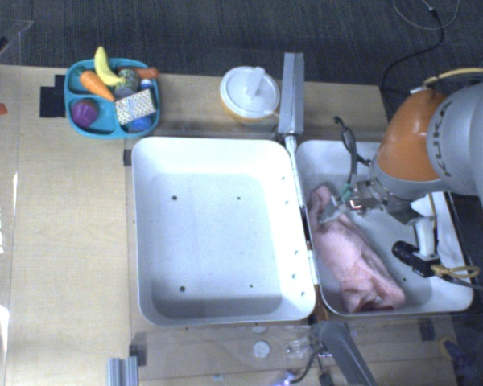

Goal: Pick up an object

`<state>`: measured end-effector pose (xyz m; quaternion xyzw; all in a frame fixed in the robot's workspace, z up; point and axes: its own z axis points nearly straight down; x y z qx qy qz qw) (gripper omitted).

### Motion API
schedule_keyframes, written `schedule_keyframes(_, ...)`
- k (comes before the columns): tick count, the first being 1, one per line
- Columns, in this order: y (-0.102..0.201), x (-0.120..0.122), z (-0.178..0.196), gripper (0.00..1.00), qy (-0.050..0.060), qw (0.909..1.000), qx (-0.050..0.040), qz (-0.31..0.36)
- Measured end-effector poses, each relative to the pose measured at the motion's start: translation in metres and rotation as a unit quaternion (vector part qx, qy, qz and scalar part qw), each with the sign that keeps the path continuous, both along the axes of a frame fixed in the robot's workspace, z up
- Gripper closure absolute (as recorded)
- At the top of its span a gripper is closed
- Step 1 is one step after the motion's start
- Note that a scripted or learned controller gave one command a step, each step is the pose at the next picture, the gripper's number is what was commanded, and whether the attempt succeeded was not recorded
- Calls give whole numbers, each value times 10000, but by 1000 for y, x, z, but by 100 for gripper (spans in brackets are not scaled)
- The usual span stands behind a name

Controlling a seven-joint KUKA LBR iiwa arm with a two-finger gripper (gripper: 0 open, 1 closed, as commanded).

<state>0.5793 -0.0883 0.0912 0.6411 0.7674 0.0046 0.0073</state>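
Gripper (pixel 336 206): set low in the right bin (pixel 459 300), at the upper end of a pink plush toy (pixel 350 256) that lies slantwise along that bin's left half; finger state cannot be told from this slanted view, nor whether the toy is between them. Neighbouring items: left bin (pixel 145 240), blue tray of toy food (pixel 74 119) and white lidded cup (pixel 249 93) on the bench behind. Risk, by judgement: soft fabric may bunch or slip so only a loose fold gets pinched, and the bin wall just beside may catch a finger.
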Motion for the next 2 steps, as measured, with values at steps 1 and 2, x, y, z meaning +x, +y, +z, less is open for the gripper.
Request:
schedule_keyframes(1,1,-35,0,0,-14,9993,-1,380)
schedule_keyframes(2,-25,-25,0,0,-4,9917,-17,1287)
